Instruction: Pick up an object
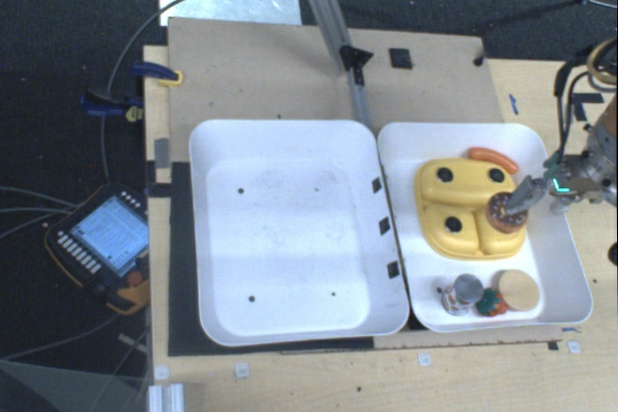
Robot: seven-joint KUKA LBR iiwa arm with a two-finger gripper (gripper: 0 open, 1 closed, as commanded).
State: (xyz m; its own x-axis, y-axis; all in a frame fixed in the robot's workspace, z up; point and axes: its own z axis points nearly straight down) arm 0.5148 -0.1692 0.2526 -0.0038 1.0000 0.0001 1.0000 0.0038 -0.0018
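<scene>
Two white bins side by side on the bench. Left bin (285, 232) holds nothing I can make out. Right bin (570, 289) carries all the objects.

Main object: yellow block (462, 207), large, rounded, with four dark round holes on top. It lies in the middle of the right bin. Long axis runs roughly from 11 o'clock to 5 o'clock, wider end toward 5 o'clock.

Orange sausage-shaped piece (493, 156) lies just beside the block's upper edge, at about 1 o'clock from the block's centre; its long axis runs roughly 10 to 4 o'clock.

Brown round piece (504, 213), dark and ridged, sits on the block's right side, at 3 o'clock from its centre.

Gripper (521, 200) comes in from 3 o'clock, tip lowered onto or just above the brown round piece. Cannot tell how the hand is set or whether it grips anything; the tip is too small and dark.

At 5 to 6 o'clock from the block, near the bin's lower wall: tan disc (519, 289), and just beside it a small cluster (467, 295) of grey, red and green pieces, touching one another.
</scene>
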